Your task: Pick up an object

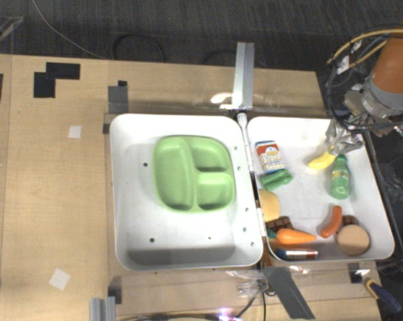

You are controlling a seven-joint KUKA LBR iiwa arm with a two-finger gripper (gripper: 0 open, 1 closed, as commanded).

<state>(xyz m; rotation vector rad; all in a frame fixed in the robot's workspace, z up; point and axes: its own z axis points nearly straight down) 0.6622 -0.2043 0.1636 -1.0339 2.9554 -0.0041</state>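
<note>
My gripper (340, 141) hangs over the far right part of the right bin (379, 199), below the orange-banded wrist (395, 69). A small yellow banana-like piece (320, 160) lies just left of and below it, touching or almost touching its tip. A green bottle (339, 177) lies right beneath the gripper. Further left are a white and red carton (269, 156) and a green piece (276, 178). Along the near side lie a tan round piece (270, 204), a carrot (295, 235), a red sausage (330, 221) and a beige ball (353, 239).
The left bin (131, 233) holds a green divided plate (191, 172). A metal post (244, 72) rises behind the wall between the bins. Cables (352, 52) loop beside the arm at the far right. A red pen (296, 253) lies at the right bin's near rim.
</note>
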